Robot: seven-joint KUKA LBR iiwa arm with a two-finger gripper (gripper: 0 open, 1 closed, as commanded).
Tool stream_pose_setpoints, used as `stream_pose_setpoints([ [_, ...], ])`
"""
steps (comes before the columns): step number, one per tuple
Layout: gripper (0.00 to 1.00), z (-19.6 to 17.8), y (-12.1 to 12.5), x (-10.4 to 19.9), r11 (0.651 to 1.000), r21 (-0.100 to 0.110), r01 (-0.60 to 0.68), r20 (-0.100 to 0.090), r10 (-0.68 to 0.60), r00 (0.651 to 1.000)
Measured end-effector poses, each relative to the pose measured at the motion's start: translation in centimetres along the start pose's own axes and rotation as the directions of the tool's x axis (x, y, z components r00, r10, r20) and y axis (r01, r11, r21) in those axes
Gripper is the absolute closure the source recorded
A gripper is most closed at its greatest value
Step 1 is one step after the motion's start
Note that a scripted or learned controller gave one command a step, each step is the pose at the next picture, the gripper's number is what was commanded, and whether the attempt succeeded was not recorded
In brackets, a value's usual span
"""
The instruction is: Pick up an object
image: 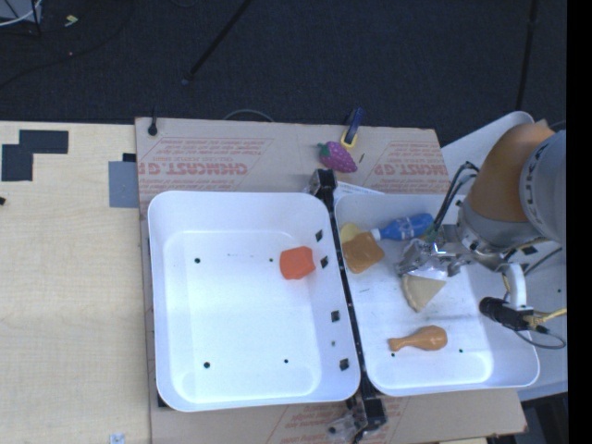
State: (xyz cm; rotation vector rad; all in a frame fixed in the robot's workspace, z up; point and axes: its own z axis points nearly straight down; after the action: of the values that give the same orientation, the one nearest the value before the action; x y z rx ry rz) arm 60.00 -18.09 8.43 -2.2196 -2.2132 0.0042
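Nothing lifted yet: gripper (427, 259) low in right bin (518, 370), just above pale wedge (423, 292). Cannot tell its state. Still to grasp and raise.

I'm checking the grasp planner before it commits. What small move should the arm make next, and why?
Probably a short descent straight down. The gripper sits low in the right bin, directly above the top edge of the pale wedge-shaped object, with the blue bottle just behind it. The wedge looks like the nearest target, and nothing visibly sits between the fingers yet.
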Motion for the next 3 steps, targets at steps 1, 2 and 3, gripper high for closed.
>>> stream_pose_setpoints([
  [1, 0.0, -0.4, 3.7, -3.2, 1.0, 0.0, 0.007, 0.001, -0.007, 1.0],
  [2, 0.0, -3.7, -6.9, -3.1, 1.0, -0.001, 0.0, 0.002, 0.0, 1.0],
  [3, 0.0, -0.1, -11.5, -0.5, 1.0, -0.003, 0.003, 0.001, -0.003, 1.0],
])
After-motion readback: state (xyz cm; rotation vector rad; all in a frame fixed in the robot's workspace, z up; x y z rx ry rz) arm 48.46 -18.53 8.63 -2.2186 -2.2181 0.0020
